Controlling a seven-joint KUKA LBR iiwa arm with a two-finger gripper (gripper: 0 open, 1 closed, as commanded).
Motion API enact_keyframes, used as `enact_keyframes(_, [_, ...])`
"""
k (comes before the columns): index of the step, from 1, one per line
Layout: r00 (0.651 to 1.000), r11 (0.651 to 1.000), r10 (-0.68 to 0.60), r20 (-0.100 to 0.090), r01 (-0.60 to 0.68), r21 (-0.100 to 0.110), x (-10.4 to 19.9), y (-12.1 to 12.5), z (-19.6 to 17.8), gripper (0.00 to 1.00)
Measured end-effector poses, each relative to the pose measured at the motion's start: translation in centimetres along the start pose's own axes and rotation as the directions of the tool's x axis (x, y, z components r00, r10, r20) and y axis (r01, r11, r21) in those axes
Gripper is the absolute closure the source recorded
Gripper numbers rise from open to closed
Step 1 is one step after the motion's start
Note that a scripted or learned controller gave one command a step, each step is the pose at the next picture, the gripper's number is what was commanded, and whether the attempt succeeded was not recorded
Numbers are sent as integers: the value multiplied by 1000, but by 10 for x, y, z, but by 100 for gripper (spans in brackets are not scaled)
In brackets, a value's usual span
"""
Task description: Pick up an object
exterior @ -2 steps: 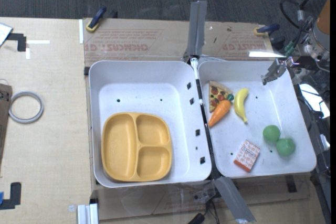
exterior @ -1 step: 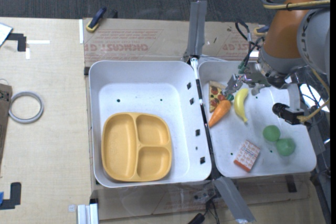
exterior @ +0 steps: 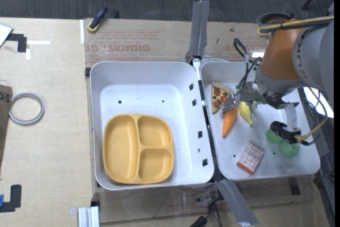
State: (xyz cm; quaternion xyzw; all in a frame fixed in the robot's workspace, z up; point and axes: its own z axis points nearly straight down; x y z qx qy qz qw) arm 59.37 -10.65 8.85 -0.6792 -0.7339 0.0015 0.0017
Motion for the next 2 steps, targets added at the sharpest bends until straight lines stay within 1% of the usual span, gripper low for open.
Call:
enact_keyframes(1, [1000,1000,5,-1,-5,6,-2,-1,-5,100])
enact_keyframes(2, [988,988,-156,1,156,0,64,58,-100,100])
